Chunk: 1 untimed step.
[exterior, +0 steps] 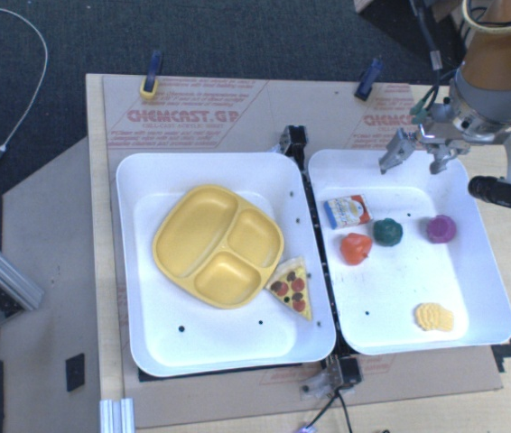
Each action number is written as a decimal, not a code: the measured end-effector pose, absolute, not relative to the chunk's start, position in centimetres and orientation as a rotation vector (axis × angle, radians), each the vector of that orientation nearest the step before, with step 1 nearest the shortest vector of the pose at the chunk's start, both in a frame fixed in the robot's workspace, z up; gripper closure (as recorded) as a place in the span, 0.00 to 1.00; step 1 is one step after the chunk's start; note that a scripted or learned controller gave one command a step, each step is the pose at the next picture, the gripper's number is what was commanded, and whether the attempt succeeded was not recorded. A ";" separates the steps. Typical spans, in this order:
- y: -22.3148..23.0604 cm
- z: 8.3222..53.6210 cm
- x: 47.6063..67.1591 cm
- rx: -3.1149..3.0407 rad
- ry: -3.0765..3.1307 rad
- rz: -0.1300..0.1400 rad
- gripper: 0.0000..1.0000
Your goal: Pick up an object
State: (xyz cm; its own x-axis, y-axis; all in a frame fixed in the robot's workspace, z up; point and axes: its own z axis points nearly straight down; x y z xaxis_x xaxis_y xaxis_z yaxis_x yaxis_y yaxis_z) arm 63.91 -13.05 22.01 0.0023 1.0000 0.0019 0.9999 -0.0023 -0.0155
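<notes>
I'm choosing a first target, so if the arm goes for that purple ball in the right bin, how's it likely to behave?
The purple ball looks round, so it will probably roll if nudged off-centre. It looks small, so likely light. It sits apart from the green ball, leaving the tool room.

Both bins, the left bin [147, 332] and the right bin [481, 305], are plain white. In the left one a pale yellow divided plate [218, 244] has at its 4 o'clock a pizza slice [292, 288], yellow with dark red spots. In the right one a blue, white and orange packet [346, 211] has at its 6 o'clock an orange-red lump [356, 247]; at that lump's 2 o'clock sits a dark green ball [386, 232], at the ball's 3 o'clock a purple ball [441, 229], and at the purple ball's 6 o'clock a ridged yellow piece [433, 316]
</notes>
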 end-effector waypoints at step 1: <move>-13.0 23.0 64.2 -2.221 -2.222 0.001 0.00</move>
State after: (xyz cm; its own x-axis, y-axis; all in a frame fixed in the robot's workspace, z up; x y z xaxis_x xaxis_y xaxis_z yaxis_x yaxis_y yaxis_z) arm 64.17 -13.01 22.96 -0.0003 1.0000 -0.0001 1.0000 0.0003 -0.0005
